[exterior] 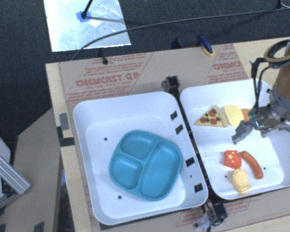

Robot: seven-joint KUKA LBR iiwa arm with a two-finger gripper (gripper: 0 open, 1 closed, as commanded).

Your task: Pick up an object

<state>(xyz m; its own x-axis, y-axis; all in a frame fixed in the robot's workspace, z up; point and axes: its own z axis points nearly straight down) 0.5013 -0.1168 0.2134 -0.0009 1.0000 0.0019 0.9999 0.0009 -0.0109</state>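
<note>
Toys in the right bin (283,173): pizza slice (212,118), pale yellow piece (233,114) touching it, red piece (232,159), sausage (252,164), corn-like piece (241,180) near the front wall. Gripper (243,133) hangs just right of the pizza slice, above the red piece; grip cannot be told. Left bin (93,147): blue divided plate (145,164). Both bins rest on a brown board (112,74) over dark carpet (7,63), with a silvery sheet (86,20) beyond.

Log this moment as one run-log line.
claw: over right bin, nothing visibly held | nearest: pizza slice, yellow piece | blue tray: left bin
</note>
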